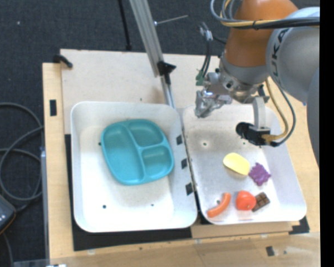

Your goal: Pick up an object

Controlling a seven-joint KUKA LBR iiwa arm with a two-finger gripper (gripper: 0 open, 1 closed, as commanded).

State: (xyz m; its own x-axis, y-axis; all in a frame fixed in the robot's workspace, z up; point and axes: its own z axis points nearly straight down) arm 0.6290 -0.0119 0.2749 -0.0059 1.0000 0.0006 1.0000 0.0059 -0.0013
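In the right bin (pixel 211 149), near its front, lie a yellow oval piece (pixel 236 163), a purple bunch of grapes (pixel 260 174), a red-orange round fruit (pixel 244 200), an orange carrot-like piece (pixel 219 204) and a small brown block (pixel 261 201). My gripper (pixel 205 107) hangs over the back left corner of the right bin, well away from these objects. Nothing shows between its fingers.
The left bin (pixel 89 193) holds a teal divided plate (pixel 137 151). A slanted metal pole (pixel 147 32) rises behind the bins. A black cable fitting (pixel 251 132) hangs from the arm over the right bin's back. Cables lie on the floor at the left.
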